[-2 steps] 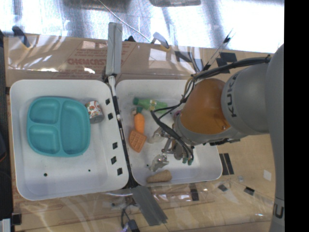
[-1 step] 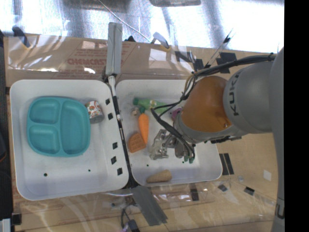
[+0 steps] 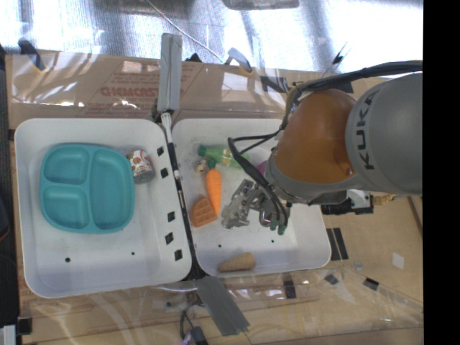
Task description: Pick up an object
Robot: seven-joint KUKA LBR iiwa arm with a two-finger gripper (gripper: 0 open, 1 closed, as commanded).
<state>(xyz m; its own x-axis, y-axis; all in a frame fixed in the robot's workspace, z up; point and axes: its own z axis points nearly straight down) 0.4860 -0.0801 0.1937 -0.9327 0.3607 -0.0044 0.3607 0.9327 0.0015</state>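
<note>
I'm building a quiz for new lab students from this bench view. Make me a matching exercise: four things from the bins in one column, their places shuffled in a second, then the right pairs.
Things:
1. teal divided plate
2. small can
3. toy carrot
4. bread roll

Places:
A. right bin, near its bottom edge
B. left bin, lying flat in the middle
C. right bin, just left of the hand
D. left bin, at the plate's upper right corner

Pairs: 1-B, 2-D, 3-C, 4-A
</note>
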